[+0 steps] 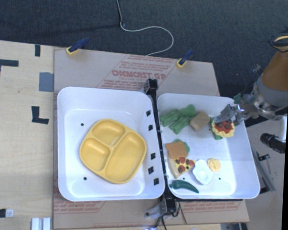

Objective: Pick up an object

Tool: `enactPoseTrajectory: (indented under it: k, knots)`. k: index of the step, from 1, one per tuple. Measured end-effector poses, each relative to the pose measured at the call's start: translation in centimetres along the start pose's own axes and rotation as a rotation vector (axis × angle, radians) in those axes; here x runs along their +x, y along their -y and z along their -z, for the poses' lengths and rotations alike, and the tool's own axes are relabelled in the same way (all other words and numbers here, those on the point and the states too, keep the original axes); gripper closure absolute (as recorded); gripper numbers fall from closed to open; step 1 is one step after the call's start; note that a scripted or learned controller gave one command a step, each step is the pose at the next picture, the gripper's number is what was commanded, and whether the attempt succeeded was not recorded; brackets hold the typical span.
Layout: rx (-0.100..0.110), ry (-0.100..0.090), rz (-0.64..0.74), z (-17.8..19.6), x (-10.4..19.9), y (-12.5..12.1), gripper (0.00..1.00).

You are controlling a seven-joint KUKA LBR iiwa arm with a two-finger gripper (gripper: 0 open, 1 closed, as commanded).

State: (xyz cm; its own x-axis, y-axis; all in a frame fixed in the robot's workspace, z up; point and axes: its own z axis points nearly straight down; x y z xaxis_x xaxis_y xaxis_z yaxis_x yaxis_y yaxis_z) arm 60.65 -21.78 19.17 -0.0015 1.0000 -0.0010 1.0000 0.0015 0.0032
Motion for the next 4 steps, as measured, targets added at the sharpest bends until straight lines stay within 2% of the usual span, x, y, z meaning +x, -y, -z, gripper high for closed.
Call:
enactPoseTrajectory:
  k: [1,2,3,4]
  knots:
    - [0.001,0.000,0.000,3.5,0.1,-0.1,1.00]
    - [0.003,-0.002,0.005,4.3,6.0,-0.6,1.00]
    - [0.005,-0.002,0.005,3.0,12.1,-1.2,1.00]
    - [0.004,-0.003,0.005,4.0,17.3,-1.2,1.00]
